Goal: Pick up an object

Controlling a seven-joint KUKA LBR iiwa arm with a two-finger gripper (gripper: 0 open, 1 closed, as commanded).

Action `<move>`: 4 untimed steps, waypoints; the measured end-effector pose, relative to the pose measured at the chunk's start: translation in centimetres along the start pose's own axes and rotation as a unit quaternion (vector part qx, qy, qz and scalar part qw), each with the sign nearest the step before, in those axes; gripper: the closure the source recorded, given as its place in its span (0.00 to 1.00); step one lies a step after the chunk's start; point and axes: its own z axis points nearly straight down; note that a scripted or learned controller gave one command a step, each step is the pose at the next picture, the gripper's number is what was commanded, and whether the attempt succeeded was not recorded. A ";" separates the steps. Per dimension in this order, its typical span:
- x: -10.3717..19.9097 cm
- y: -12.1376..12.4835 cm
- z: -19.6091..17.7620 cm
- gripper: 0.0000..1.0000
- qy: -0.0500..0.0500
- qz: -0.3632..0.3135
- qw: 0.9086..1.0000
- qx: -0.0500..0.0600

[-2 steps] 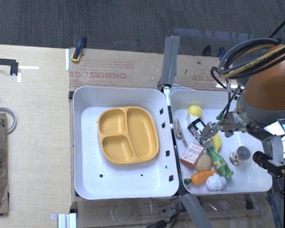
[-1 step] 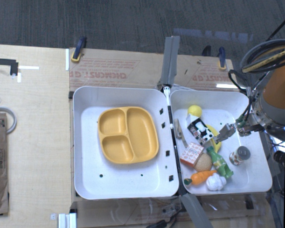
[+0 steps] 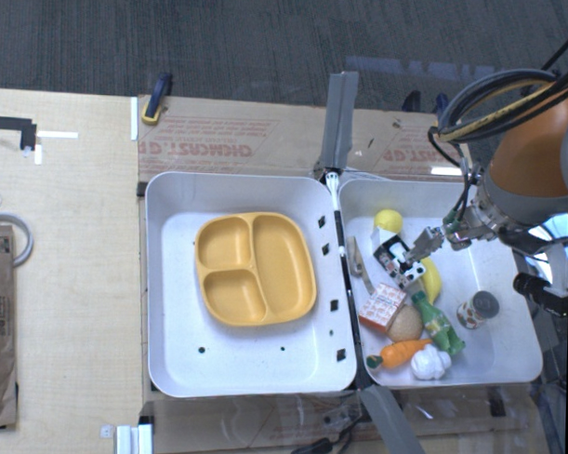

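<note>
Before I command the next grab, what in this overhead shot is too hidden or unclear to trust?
- Claw: small and dark over the clutter in the camera view; whether it is open or gripping anything is unreadable.
- Yellow fruit: partly covered by the claw, so its full shape is hidden.
- Small box: print too small to read.
- Brown round item: overlapped by the green bottle and the box; identity unclear.

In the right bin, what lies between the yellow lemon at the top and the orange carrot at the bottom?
In the camera view, between the lemon and the carrot lie a black-and-white object and a small red-and-white box.
</note>
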 end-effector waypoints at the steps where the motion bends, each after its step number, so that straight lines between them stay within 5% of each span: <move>1: 0.1 2.4 8.7 0.00 0.000 -0.012 1.000 0.000; 2: -0.1 2.7 7.2 1.00 -0.003 -0.011 1.000 -0.006; 3: -1.6 3.5 2.9 1.00 0.000 0.000 1.000 0.000; 4: 1.0 2.1 5.6 1.00 0.000 -0.018 1.000 0.001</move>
